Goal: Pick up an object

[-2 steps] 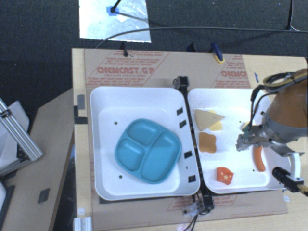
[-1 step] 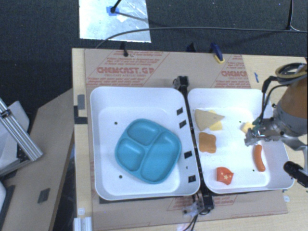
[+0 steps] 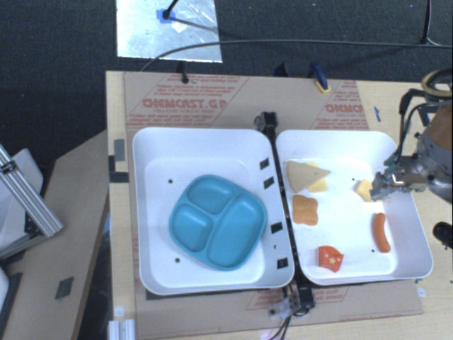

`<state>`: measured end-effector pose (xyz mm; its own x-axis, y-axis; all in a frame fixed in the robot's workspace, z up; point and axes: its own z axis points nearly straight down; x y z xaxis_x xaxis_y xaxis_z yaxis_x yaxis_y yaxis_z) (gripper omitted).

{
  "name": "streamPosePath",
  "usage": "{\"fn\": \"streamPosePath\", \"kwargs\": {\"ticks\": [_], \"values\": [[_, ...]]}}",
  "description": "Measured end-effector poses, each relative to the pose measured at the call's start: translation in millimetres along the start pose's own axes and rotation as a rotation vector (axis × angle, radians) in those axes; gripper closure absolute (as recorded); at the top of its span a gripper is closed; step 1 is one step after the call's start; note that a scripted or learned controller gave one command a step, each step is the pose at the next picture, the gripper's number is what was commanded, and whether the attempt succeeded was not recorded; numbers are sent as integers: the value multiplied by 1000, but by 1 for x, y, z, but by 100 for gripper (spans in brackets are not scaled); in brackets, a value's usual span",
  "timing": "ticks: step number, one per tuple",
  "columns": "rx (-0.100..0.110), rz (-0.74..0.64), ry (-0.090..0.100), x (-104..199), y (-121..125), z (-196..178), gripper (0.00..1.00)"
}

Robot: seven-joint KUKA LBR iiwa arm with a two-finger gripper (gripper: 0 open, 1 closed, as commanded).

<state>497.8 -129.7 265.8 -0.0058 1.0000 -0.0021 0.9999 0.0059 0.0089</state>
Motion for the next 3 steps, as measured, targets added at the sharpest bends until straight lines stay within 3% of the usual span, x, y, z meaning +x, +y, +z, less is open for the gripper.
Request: {"fn": "streamPosePath", "kwargs": {"ticks": [1,3], "values": [[7,-4,4,52,7,17,100],[8,-5,5,163,-5,36,100]]}}
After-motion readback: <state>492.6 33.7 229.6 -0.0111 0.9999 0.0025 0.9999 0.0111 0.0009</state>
